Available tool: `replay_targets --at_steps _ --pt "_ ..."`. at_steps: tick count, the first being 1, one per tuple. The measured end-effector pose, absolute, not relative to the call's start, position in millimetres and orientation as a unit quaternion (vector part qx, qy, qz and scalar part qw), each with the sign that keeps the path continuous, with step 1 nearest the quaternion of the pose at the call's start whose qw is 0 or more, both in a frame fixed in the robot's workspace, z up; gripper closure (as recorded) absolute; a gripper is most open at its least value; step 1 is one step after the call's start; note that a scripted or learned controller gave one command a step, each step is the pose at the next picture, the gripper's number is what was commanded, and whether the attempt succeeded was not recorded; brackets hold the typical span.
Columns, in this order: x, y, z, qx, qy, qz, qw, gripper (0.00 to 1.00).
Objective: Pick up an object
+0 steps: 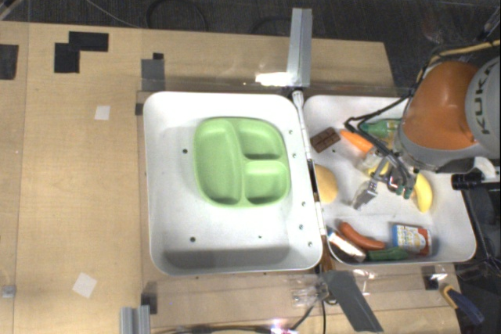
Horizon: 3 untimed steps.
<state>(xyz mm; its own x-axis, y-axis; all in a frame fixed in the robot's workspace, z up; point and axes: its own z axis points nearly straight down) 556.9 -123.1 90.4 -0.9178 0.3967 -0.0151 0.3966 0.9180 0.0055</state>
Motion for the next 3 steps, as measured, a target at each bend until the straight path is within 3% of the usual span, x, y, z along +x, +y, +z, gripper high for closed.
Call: replay_targets --at_steps 1,2,3 --pt "641.2 -149.5 89.2 0.282 0.96 0.0004 -0.005 0.0" --pt "564.6 -139.0 90.1 0.329 0.944 0.0009 0.006 0.0" --pt "569.5 -138.9 104.2 0.326 0.945 0.0015 0.015 1.0"
